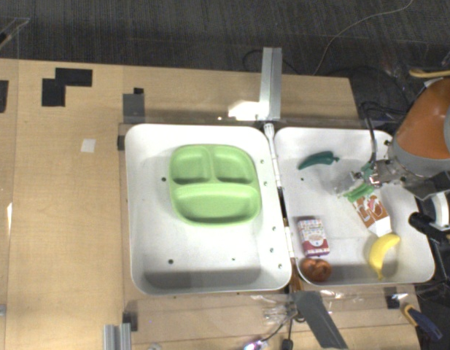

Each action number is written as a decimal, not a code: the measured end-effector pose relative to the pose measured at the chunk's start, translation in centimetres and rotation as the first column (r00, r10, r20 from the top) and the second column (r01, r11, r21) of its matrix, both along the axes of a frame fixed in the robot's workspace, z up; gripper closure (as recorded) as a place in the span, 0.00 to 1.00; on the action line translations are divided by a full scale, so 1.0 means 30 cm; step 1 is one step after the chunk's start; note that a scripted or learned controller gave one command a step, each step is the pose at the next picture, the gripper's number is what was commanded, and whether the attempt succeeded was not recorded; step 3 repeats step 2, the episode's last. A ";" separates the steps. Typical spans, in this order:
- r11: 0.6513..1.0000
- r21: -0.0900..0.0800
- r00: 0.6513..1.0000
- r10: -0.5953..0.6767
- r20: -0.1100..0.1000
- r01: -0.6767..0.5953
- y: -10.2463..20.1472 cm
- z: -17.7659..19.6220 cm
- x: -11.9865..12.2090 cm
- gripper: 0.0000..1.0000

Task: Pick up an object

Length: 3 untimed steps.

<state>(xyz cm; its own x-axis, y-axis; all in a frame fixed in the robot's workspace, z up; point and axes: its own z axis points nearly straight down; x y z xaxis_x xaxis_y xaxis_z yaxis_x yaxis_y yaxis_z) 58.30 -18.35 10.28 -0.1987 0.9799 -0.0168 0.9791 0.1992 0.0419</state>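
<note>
Two white bins sit side by side on the wooden worktop (64,217). The left bin (148,268) holds a green divided plate (214,183), lying flat near the middle, a bit toward the far side. The right bin (341,141) holds the loose objects: a dark green pepper (319,160) near the far wall; a red-and-white packet (371,208) lying at a slant toward the right side; a yellow banana (381,253) in the near right corner, just beside the packet's near end; a small red carton (312,237) near the divider between the bins; and a reddish-brown round fruit (316,270) touching the near wall, just beside the carton. The arm (429,133) comes in from the right, orange band over the right bin's far right edge. The gripper (369,175) hangs low over the right bin's right side, just above the far end of the packet, with some green bits around its tip. Cannot tell from this angle whether the gripper is open or closed, or whether it has hold of anything. Pepper, banana, carton and fruit lie apart from the gripper, untouched.
</note>
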 end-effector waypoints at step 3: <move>0.996 0.000 0.996 -0.088 0.004 0.088 -0.075 0.001 -0.204 0.00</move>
